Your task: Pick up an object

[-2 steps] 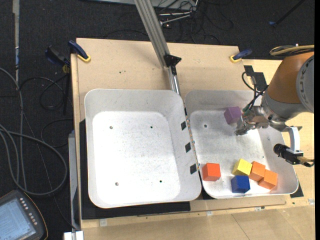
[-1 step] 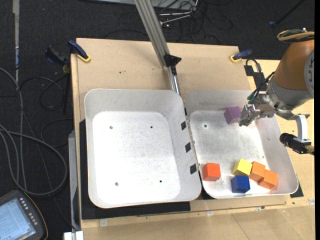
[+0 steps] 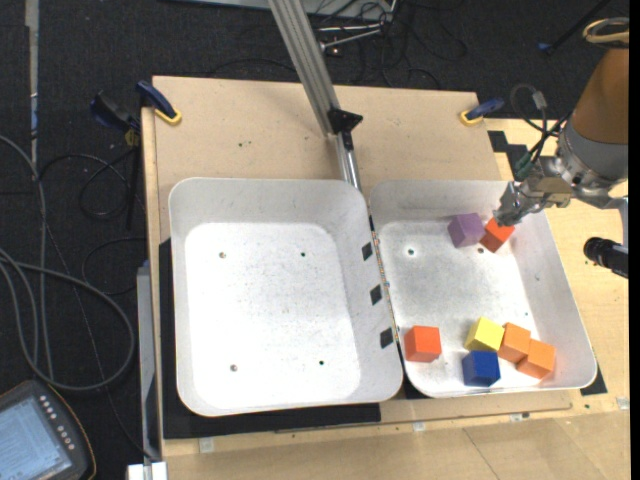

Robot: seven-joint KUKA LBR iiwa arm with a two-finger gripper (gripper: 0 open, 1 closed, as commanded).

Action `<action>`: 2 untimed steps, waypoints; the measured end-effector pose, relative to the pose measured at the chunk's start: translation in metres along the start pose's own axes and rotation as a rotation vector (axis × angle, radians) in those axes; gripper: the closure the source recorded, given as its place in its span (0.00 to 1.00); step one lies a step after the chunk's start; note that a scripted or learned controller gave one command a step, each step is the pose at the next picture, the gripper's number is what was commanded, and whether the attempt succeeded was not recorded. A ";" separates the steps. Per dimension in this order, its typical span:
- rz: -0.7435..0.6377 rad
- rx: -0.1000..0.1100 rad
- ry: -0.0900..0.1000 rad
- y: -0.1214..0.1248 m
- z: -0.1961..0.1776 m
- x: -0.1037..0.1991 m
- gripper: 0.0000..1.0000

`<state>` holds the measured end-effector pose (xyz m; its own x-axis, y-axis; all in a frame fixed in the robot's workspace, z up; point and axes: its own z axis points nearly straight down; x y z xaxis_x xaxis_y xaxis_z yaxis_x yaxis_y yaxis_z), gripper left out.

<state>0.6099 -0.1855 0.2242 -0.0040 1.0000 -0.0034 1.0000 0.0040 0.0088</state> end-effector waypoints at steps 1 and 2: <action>0.001 0.005 0.001 0.001 -0.017 0.000 1.00; -0.003 0.011 0.005 -0.013 -0.006 0.053 1.00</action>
<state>0.5962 -0.1329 0.2298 -0.0073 1.0000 0.0017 1.0000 0.0073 -0.0018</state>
